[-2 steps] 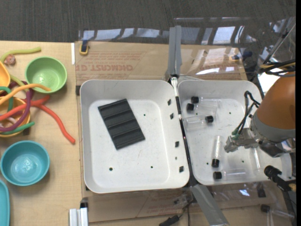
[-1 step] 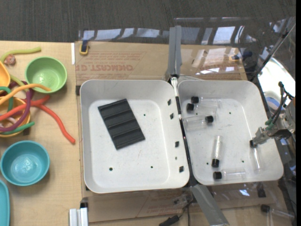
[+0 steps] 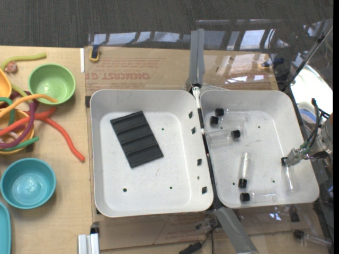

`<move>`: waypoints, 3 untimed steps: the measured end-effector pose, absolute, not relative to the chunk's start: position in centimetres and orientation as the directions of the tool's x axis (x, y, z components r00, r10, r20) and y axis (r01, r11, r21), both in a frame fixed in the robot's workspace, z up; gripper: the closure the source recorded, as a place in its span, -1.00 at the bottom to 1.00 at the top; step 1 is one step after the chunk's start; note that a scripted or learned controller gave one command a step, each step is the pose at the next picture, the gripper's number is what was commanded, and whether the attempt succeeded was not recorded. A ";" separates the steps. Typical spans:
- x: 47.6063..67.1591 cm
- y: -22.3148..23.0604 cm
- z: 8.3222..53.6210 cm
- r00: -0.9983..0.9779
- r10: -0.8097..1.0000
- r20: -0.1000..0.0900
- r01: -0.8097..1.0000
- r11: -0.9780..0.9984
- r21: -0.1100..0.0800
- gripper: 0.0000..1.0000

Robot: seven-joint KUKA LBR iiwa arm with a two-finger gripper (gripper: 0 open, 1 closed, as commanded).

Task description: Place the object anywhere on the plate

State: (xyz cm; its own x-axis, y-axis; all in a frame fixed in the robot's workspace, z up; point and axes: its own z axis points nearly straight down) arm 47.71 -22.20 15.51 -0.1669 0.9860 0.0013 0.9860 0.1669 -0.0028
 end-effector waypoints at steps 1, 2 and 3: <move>47.8 -21.9 10.1 -0.326 0.945 0.004 0.945 0.326 0.000 1.00; 48.1 -21.5 9.4 -0.230 0.973 0.009 0.973 0.230 0.006 1.00; 47.8 -22.0 10.7 -0.116 0.993 0.003 0.993 0.116 0.000 1.00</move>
State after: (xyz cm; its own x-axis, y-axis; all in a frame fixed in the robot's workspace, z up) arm 47.83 -21.95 10.73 -0.1163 0.9932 0.0033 0.9932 0.1163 0.0002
